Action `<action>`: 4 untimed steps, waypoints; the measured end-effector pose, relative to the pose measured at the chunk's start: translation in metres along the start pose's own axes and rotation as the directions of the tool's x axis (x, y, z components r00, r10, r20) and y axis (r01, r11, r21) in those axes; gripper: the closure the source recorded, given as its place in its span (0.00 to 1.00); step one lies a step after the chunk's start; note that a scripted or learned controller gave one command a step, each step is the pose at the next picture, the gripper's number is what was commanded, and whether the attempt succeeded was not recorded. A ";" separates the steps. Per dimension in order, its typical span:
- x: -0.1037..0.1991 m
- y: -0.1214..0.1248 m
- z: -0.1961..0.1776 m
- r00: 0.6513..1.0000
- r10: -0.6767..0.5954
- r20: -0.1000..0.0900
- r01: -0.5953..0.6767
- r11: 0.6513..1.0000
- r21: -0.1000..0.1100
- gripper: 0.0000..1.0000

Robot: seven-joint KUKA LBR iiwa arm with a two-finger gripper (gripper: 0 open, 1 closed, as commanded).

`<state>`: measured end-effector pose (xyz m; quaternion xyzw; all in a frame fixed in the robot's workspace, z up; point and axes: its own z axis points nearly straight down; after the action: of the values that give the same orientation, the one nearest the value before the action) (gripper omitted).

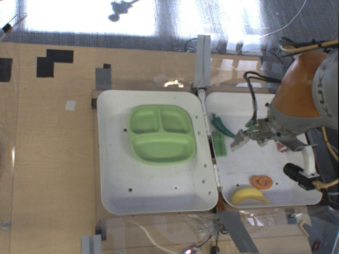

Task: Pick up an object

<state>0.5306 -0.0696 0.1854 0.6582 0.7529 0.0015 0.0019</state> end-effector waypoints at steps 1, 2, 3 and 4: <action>0.000 0.000 0.000 1.000 0.000 0.000 0.000 1.000 0.000 0.00; -0.033 0.066 0.085 0.972 -0.233 0.008 0.233 0.972 -0.018 0.00; -0.067 0.071 0.008 0.952 -0.306 0.002 0.306 0.952 -0.003 0.00; -0.056 0.076 0.066 0.926 -0.377 0.001 0.377 0.926 -0.001 0.00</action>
<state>0.6137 -0.1149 0.1200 0.5012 0.8653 0.0013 0.0026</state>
